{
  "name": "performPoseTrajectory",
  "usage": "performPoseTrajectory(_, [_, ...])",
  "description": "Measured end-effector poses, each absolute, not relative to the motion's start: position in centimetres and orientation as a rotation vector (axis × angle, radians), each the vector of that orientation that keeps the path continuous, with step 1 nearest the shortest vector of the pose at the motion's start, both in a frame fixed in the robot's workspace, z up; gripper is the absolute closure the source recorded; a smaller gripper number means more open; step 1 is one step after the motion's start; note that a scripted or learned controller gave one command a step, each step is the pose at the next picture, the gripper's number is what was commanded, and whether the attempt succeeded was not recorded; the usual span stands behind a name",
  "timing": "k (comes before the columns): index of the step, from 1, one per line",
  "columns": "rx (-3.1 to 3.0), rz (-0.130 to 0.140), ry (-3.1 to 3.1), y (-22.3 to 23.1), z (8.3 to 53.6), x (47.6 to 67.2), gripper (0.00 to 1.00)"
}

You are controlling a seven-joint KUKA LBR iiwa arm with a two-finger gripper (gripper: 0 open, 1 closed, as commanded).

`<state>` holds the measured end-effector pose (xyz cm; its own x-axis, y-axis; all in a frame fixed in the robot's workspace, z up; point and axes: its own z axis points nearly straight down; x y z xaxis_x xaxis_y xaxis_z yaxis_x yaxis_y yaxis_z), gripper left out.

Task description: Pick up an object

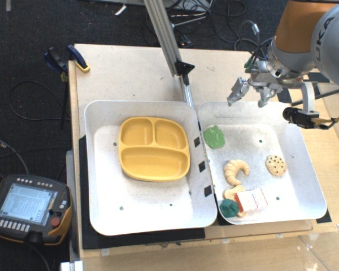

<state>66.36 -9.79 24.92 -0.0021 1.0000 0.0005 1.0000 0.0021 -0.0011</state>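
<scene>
Toys lie in our right bin: leaf, croissant, cookie. Our hand hangs released above the far rim, grasping nothing. We could miss; everything lies flat and small.

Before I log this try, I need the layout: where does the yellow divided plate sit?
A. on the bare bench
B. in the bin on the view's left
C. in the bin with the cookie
B: the yellow divided plate lies in the left bin; the cookie is in the right bin.
</scene>
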Motion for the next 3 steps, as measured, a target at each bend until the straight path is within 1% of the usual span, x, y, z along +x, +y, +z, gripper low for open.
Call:
performPoseTrajectory(1, [-2.218, 0.002, -2.224, -9.8, 24.9, 66.4, 0.0])
performPoseTrajectory(2, [-2.221, 0.007, -2.218, -10.8, 19.5, 66.3, 0.0])
performPoseTrajectory(3, [-2.22, 0.006, -2.219, -11.0, 14.9, 66.8, 0.0])
